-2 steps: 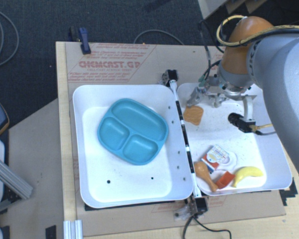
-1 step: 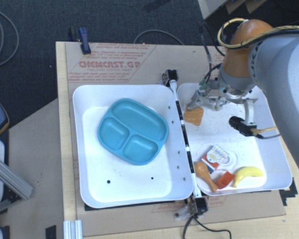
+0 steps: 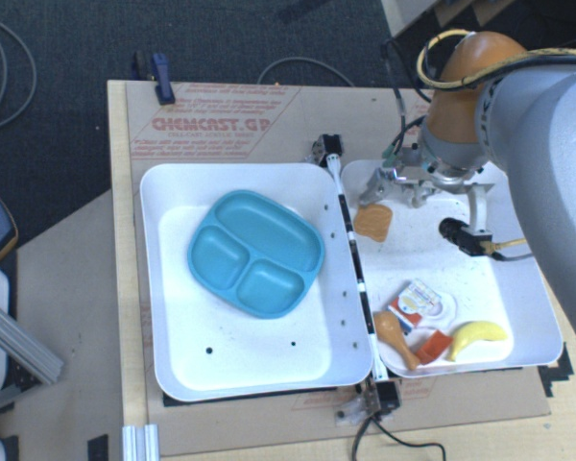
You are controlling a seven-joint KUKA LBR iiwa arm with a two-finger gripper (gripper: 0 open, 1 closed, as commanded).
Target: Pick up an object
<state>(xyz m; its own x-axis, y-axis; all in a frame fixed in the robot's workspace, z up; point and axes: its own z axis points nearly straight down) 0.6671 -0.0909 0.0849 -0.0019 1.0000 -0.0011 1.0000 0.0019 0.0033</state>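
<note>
Jaw state: cannot tell, the wrist body hides the tips from this angle. Two-finger gripper [image 3: 396,188] sits low over the far left part of the right-hand shallow white bin [image 3: 518,346], close to the divider between the bins. Just below and left of it lies a tan rounded bread-like piece [image 3: 372,222]; whether the two touch is unclear. Nothing is visibly gripped.

Grey arm with orange band [image 3: 470,75] comes in from the right and covers that bin's far right side.

Near end of the same bin holds a cluster: a small red-and-white packet on a clear round lid [image 3: 420,304], an orange carrot-shaped toy [image 3: 396,338], a small red block [image 3: 435,345] and a yellow banana toy [image 3: 477,336], all close together.

Left-hand shallow white bin [image 3: 173,353] holds a blue three-compartment plastic plate [image 3: 256,253], well apart from the gripper.
</note>
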